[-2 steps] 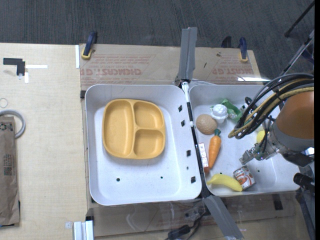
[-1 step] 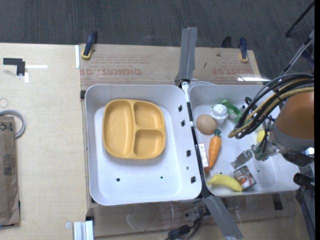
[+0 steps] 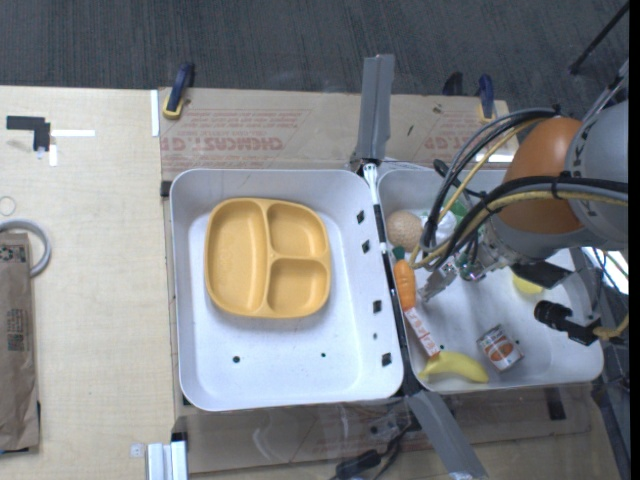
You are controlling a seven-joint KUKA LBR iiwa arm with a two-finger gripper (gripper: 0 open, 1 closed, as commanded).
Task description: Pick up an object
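While the arm (image 3: 560, 183) reaches in from the right, the scene is laid out as follows.

Gripper (image 3: 432, 286): seen low over the right bin's left part, just beside the carrot — whether its fingers are open or closed cannot be told, as cables and the wrist crowd it.
Right bin (image 3: 560, 373): a carrot (image 3: 404, 283) is set along the left wall, a beige ball (image 3: 404, 230) above it, a banana (image 3: 455, 368) at the near edge, a small can (image 3: 498, 349) to the banana's right, a yellow piece (image 3: 527, 285) under the arm.
Obstruction: black and yellow cables (image 3: 470, 183) are draped over the bin's upper half.
Left bin (image 3: 200, 368): a yellow divided plate (image 3: 268, 258) is placed toward its far-left — bare floor is left near and right of it.
Divider (image 3: 383, 258): the two bins are touching along it.
Open room: bare floor is seen in the right bin's middle, between gripper and can.
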